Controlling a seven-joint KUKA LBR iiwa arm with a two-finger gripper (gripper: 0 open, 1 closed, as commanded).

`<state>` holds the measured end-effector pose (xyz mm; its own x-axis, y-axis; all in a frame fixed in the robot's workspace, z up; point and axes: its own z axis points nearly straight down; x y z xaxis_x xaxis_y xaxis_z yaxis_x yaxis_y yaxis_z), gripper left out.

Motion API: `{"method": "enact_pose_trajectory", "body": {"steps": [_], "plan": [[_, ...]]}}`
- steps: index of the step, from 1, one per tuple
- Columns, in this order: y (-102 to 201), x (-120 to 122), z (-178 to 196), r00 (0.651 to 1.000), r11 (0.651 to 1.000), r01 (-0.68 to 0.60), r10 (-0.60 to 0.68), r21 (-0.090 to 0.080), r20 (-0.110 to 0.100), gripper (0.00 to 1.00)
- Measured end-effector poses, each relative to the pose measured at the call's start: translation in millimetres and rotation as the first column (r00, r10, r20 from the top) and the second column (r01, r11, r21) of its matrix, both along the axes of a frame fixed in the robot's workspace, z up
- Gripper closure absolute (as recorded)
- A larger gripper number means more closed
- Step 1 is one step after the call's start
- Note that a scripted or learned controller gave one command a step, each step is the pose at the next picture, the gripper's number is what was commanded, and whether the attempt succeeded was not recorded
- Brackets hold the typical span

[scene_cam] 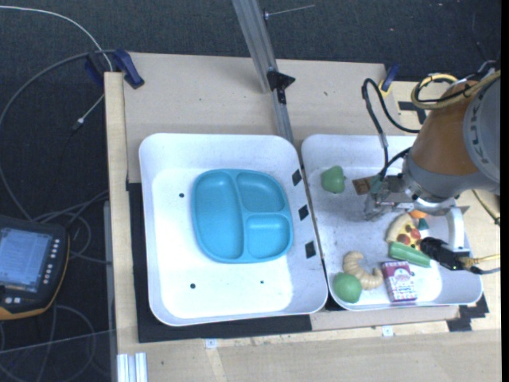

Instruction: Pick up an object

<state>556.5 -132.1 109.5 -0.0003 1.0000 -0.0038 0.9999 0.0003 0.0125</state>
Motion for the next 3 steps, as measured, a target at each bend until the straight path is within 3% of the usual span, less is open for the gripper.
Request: {"method": "enact_pose_trajectory", "body": {"steps": [2,3], "plan": [[7,12,115,1.000,1.000,-0.001,0.001,0.002,-0.004,1.00],[7,12,107,1.000,1.000,-0.001,0.001,0.004,-0.013,1.00]]}}
